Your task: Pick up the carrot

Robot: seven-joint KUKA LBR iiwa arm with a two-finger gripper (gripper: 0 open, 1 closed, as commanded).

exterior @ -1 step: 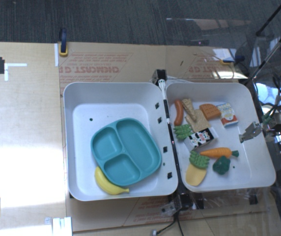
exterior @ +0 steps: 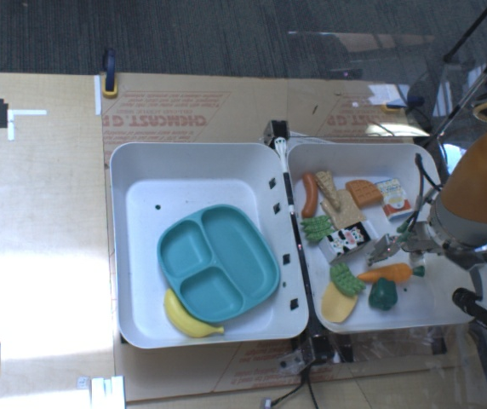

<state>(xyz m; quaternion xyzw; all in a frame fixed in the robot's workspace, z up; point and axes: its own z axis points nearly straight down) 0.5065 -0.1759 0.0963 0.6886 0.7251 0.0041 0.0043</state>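
Note:
The orange carrot [exterior: 386, 273] lies in the right bin [exterior: 448, 309], towards its front, with its green top [exterior: 346, 278] pointing left. My gripper [exterior: 386, 250] hangs just over the carrot's far side, reaching in from the right. It is open and nothing sits between its fingers. The carrot rests on the bin floor.
Around the carrot lie a green pepper [exterior: 383, 294], a yellow piece [exterior: 338, 303], a sausage [exterior: 311, 194], a bread slice [exterior: 363, 192], a small carton [exterior: 394, 196] and a black-and-white toy [exterior: 346, 239]. The left bin [exterior: 133, 186] holds a teal divided plate [exterior: 218, 262] and a banana [exterior: 188, 318].

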